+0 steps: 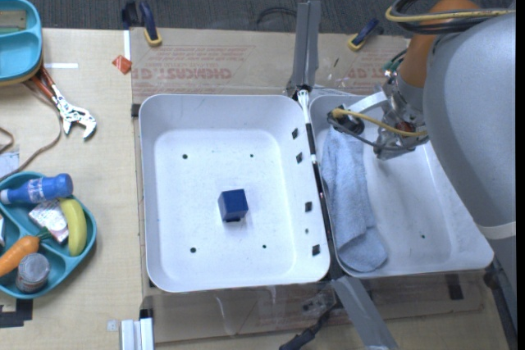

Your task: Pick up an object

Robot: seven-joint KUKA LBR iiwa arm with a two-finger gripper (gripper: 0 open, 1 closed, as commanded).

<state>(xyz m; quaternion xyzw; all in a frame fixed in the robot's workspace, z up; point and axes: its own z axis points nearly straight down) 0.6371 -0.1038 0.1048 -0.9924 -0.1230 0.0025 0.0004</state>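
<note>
The blue block (234, 205) lies alone in the left bin (164, 176), well apart from the gripper (392, 139). Nearer, a grey cloth (349, 193) lies beside and below it. Finger state: cannot tell. Risk: descending here snags cloth, missing the block.

Wooden bench (90, 258) — two white bins (160, 176), blue tray (49, 254) of oddments, wrench (74, 117), clamps (146, 22).

arm (480, 127): bulky grey casing | orange band | black-and-yellow cables
</note>
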